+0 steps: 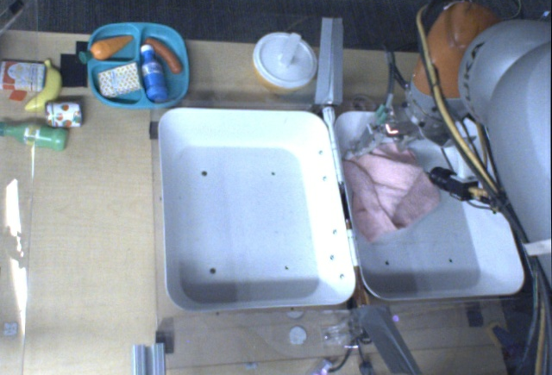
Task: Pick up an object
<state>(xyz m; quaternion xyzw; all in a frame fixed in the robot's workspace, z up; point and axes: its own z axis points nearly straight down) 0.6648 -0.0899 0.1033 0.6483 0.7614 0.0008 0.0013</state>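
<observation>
Now the gripper [385, 128] is hovering over the pink cloth [388, 192]; can't tell its fingers' state; aiming mid-fold looks wise.

two white bins [250, 128], one pink cloth [388, 192]

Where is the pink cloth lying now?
The pink cloth lies in the right bin, against its left wall, just below the gripper.

Pink cloth [390, 192] right under the jaws, white bin [448, 270] around it. Grey arm [509, 97] w/ orange band [457, 28]. Far off: blue tray [177, 63], yellow banana [47, 89], green bottle [34, 136].
</observation>
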